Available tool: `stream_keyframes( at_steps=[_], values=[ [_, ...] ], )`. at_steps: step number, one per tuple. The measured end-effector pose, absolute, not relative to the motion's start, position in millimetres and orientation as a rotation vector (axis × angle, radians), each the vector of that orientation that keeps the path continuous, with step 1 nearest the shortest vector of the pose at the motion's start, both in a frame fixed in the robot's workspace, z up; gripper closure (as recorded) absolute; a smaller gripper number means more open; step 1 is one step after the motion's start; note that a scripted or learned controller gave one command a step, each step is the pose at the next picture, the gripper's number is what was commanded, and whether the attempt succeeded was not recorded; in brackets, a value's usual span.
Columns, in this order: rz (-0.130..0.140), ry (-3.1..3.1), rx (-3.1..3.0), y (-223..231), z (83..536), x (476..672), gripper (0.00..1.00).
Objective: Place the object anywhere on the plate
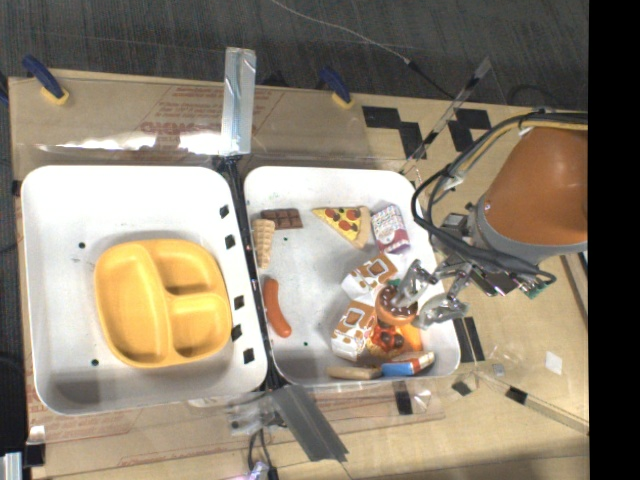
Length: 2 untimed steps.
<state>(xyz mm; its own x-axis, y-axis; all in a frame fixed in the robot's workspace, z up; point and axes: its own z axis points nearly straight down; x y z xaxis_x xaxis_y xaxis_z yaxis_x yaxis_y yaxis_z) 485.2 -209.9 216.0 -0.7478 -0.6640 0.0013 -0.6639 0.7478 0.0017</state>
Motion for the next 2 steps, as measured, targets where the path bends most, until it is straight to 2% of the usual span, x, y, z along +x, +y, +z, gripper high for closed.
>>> stream_keyframes(
  at_steps=[1, 2],
  values=[
    [-0.006, -2.902, 1.198, -204.2, 173.6, 518.3, 1.0],
    [-0.002, -2.958, 1.054, -208.9, 180.3, 481.4, 1.0]
  ],
)
